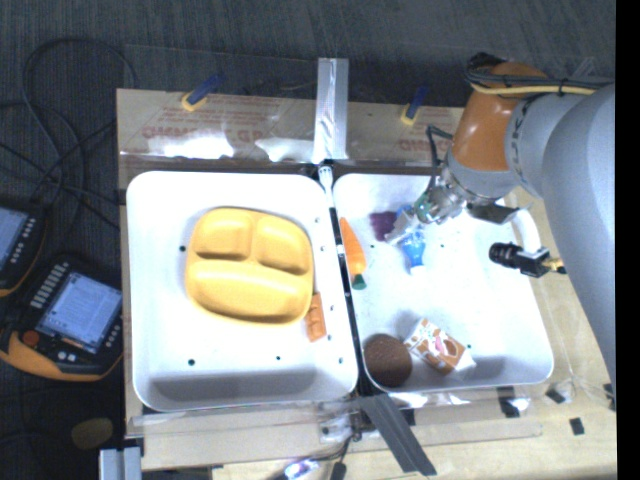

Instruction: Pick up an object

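A robot lab: taped bench (250,128), loose cables (60,78) (teach pendant (65,318) alongside).

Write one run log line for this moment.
claw: low in right bin | near: purple object, blue object | grasp: not visible

Bright, even overhead light; white bins (240,388) near blown out, faint soft shadows. Glare on plastic sheet (230,128) behind the bins. Slightly soft overall, grainy dark carpet (150,18), mild corner dimming.
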`<state>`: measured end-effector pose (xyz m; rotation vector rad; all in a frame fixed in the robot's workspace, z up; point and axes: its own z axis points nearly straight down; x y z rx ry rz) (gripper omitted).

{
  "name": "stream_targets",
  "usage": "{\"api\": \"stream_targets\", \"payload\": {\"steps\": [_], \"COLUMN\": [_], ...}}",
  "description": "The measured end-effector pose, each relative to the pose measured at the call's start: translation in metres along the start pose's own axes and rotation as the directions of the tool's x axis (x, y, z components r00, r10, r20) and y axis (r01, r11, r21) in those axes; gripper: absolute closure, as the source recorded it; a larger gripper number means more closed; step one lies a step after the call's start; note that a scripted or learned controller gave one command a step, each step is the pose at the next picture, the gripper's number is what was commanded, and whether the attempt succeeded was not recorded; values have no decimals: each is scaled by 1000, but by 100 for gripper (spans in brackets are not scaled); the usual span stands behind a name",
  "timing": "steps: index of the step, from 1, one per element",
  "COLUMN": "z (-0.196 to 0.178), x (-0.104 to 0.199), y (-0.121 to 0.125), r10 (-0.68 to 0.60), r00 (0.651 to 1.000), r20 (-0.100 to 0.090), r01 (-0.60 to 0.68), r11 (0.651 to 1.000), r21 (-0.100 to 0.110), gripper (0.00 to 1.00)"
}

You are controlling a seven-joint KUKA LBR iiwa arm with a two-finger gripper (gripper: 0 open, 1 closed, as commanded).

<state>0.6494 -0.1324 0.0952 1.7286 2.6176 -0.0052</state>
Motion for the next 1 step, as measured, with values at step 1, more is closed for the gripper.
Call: {"api": "stream_targets", "payload": {"steps": [1], "z": [-103], "x": [78], "y": [-49], "r10": [112], "r00": [994], "r20": [-7], "r01": [-112], "r11": [994], "r21": [7], "gripper": [100]}}
